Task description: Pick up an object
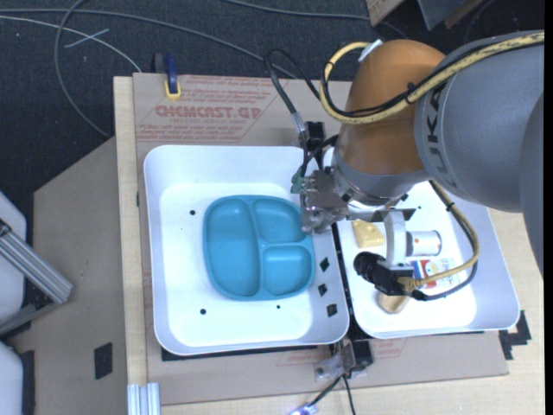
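Observation:
A blue divided plate (257, 246) lies flat in the middle of the left bin (173, 188). My gripper (312, 211) hangs low over the plate's upper right rim, close to the wall between the two bins. The wrist and the orange band above it cover most of the gripper. I see nothing held in it.
The right bin (492, 305) holds a small yellow block (369, 234), a white cylinder with a red end (424, 243), a colourful packet (435, 271) and a tan piece (393, 303). The arm covers that bin's upper part. Cables run behind the bench.

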Motion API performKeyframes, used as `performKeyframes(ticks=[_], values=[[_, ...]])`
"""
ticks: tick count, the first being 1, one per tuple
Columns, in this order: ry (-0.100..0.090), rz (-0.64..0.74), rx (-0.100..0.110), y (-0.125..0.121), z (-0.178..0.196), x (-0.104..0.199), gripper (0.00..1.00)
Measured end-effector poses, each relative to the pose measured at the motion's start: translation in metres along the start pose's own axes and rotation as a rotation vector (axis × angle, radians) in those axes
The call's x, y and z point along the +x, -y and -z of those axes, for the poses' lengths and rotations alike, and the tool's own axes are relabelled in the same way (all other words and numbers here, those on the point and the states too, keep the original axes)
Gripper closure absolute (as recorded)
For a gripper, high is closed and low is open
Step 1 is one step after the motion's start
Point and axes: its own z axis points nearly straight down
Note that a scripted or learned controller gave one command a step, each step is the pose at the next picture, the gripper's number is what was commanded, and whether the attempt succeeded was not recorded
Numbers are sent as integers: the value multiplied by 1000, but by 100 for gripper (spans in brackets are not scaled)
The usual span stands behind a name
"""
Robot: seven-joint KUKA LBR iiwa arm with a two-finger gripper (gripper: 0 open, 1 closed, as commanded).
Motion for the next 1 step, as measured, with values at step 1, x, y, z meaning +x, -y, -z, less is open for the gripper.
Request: performKeyframes(ticks=[1], values=[[1, -4, -1, -1, 0, -2, 0]])
